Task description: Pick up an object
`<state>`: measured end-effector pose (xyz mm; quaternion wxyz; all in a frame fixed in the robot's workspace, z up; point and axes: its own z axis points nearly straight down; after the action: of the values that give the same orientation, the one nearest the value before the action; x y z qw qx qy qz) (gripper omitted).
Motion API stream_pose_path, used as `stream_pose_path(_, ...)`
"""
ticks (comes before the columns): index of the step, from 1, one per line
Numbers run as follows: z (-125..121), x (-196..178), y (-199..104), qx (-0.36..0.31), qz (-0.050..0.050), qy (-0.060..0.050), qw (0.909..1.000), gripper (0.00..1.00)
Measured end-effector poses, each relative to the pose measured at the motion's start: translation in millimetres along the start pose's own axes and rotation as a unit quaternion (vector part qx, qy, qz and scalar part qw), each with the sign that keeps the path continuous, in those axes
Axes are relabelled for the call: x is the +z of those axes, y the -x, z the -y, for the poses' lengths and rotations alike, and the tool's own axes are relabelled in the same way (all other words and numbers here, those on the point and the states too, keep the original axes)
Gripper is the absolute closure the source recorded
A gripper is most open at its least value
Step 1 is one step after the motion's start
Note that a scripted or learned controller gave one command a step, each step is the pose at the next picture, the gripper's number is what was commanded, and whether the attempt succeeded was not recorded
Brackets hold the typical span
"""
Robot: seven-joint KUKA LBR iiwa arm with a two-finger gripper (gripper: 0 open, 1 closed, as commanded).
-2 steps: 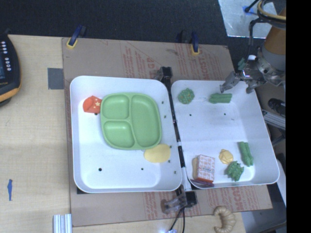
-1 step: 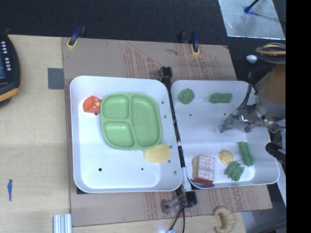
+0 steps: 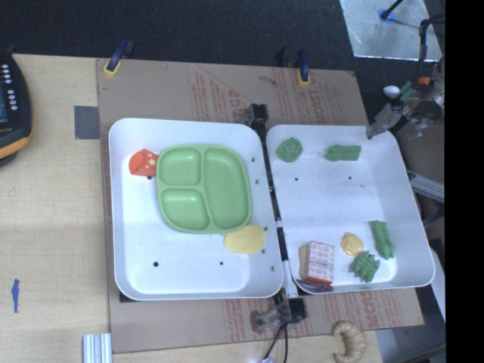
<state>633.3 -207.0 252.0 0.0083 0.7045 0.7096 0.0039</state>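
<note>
Down at the bottom edge, nearest the camera, a curled tan thing sits on the cardboard outside both bins, so it's probably not in play.

Now the tool: the gripper is way up at the top right, just off the far corner of the right bin, and honestly it's dark clutter there, so I can't tell how it's set or whether it has anything.

Closest candidates to it are the green pickle-looking piece and the round green lump along the far side of that bin. Further out, near the front edge: a green strip, a leafy green bit, a small yellow piece and a red-and-white carton. Over in the left bin there's a green divided plate, a red piece touching its left edge and a yellow piece at its lower rim.

What could go wrong: the front cluster is packed tight, so a grab there might nudge neighbours or pinch two. The carton overhangs the rim, so it might tip out.
</note>
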Motion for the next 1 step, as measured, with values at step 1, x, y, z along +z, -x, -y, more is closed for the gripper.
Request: stream_pose_path(1,-15.9,154.1,2.9,-0.001,-0.003,-0.012,0.9999,0.0)
